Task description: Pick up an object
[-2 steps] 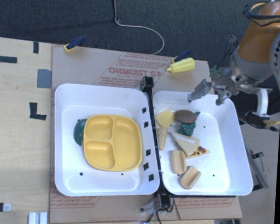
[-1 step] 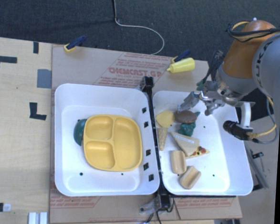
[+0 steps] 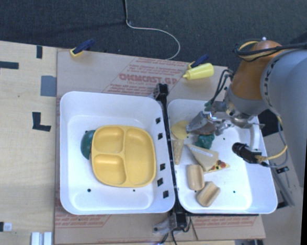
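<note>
My gripper (image 3: 208,125) hangs low over the far left part of the right bin (image 3: 253,197). Directly under it and toward the front lies a small teal object (image 3: 205,141), partly covered by the gripper; whether they touch is unclear. To the gripper's left sits a yellow round piece (image 3: 179,129). In front of the gripper, a pale wedge like a pizza slice (image 3: 206,158) lies flat. A cream cone-shaped piece (image 3: 178,150) rests along the bin's left wall. Two tan bread-like pieces (image 3: 194,176) (image 3: 208,194) lie near the front.
The left bin (image 3: 73,140) holds a yellow divided plate (image 3: 124,155) with a dark green object (image 3: 86,143) poking out from under its left edge. Yellow and blue clamps (image 3: 199,71) (image 3: 81,47) sit on the cardboard behind the bins.
</note>
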Action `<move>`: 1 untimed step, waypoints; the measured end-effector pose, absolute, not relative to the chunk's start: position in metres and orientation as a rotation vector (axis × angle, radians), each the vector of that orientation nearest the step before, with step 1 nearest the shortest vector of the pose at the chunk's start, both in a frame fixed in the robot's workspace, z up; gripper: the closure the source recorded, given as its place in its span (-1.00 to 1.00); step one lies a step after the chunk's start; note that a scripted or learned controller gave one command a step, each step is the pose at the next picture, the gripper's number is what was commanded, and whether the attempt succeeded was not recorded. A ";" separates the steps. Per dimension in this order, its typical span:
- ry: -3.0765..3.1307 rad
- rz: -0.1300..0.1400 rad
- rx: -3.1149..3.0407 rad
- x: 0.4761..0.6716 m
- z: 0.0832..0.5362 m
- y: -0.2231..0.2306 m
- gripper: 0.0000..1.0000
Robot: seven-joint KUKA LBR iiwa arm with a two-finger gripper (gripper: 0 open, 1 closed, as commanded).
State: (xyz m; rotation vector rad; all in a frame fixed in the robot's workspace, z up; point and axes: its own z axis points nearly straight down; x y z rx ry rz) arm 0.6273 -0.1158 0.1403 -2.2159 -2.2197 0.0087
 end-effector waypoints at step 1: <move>-2.232 -0.005 -2.225 0.631 0.094 -0.116 -1.00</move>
